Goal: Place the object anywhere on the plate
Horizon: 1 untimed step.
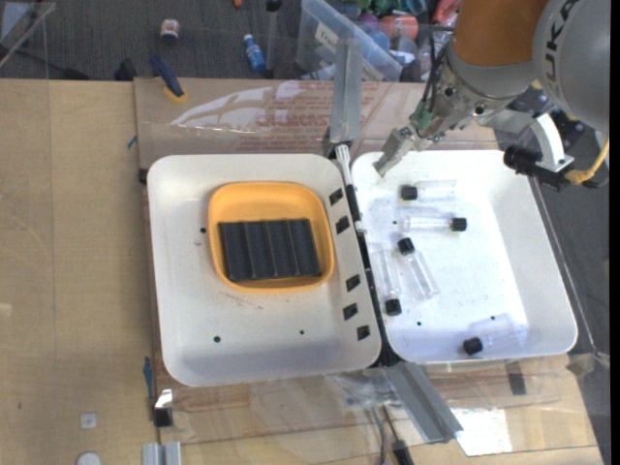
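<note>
A yellow plate (pixel 272 195) lies in the left white bin (pixel 184 327). On the plate rests a black ridged block (pixel 269 249). Several clear vials with black caps lie scattered in the right white bin (pixel 528 289), among them one near the back (pixel 431 193), one just below it (pixel 434 225) and one at the front right (pixel 492 338). My gripper (pixel 390 154) hangs over the back left corner of the right bin, slanting down to the left, just above and left of the rear vial. Nothing can be seen held in it.
A metal divider with black clips (pixel 350 245) runs between the bins. A clear tub of coloured toys (pixel 373 13) stands behind the bench. The arm's orange band and grey body (pixel 523 27) loom over the back right corner.
</note>
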Motion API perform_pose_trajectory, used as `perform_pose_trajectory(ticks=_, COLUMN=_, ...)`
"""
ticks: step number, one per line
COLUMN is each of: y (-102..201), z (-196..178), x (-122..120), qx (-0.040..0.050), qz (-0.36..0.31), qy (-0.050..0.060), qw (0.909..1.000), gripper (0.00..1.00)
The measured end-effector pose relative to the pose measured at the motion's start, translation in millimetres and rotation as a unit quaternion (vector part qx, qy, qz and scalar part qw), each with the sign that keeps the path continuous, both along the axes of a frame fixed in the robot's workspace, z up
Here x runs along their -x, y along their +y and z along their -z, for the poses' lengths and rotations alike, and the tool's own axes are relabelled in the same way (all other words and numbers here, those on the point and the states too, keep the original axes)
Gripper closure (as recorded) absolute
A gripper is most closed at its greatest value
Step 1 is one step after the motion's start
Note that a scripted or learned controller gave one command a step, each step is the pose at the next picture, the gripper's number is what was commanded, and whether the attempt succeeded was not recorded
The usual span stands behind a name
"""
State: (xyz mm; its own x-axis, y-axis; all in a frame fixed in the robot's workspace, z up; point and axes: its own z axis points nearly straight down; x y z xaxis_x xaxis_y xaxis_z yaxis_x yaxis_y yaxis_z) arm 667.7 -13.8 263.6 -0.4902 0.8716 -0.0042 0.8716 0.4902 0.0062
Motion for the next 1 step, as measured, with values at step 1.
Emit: perform_pose_trajectory(ticks=1, y=2.2, z=-5.3, x=-0.1, qx=0.0000, qz=-0.001, qy=0.000, qw=1.0000, gripper=0.00)
